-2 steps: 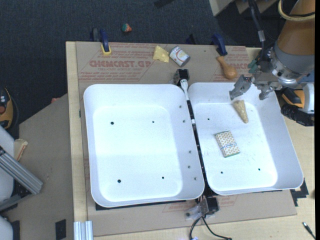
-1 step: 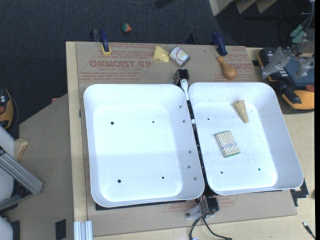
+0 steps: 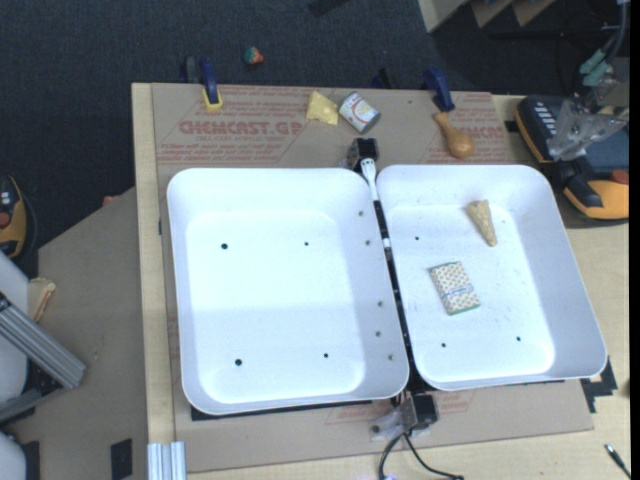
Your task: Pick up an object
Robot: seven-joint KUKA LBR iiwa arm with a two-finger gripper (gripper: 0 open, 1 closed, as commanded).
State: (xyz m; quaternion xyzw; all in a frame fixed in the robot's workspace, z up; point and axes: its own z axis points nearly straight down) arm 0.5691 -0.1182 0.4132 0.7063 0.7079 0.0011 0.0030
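Note:
Two objects lie in the right bin [image 3: 560,298]. A small patterned block [image 3: 454,287], pale with tiny coloured dots, rests near the bin's middle. A tan wedge-shaped piece [image 3: 483,220] lies farther back, toward the bin's far right. They sit apart from each other.
The left bin [image 3: 200,368] sits beside the right one. Behind the bins on the cardboard board lie a yellow piece [image 3: 322,109], a small white box [image 3: 359,112] and a brown wooden-looking object [image 3: 455,139]. Blue clamps [image 3: 210,81] hold the board's far edge. Equipment [image 3: 575,133] stands at the right.

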